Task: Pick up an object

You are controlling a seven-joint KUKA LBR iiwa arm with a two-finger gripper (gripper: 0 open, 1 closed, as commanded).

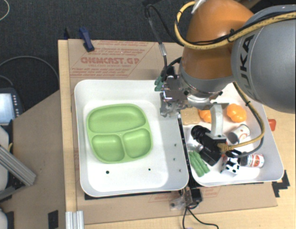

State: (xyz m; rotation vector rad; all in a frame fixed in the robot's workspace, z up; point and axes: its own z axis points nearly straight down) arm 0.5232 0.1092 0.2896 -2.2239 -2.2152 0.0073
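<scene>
Divided tray (pixel 119 132) in left bin (pixel 90 175); round fruit (pixel 235 112) toward back of right bin (pixel 269 173).

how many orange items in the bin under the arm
2 orange items: one by the gripper, one to its right in the view. The arm covers part of the bin, so more may be hidden.

The arm (pixel 262 56) runs off the top and right edges and covers the far end of the right bin (pixel 276 171). In that bin's far half, an orange piece (pixel 204 114) and a tan block (pixel 188 117) lie half hidden under the arm. The label on the can (pixel 253 161) at its near right is too small to read.
</scene>
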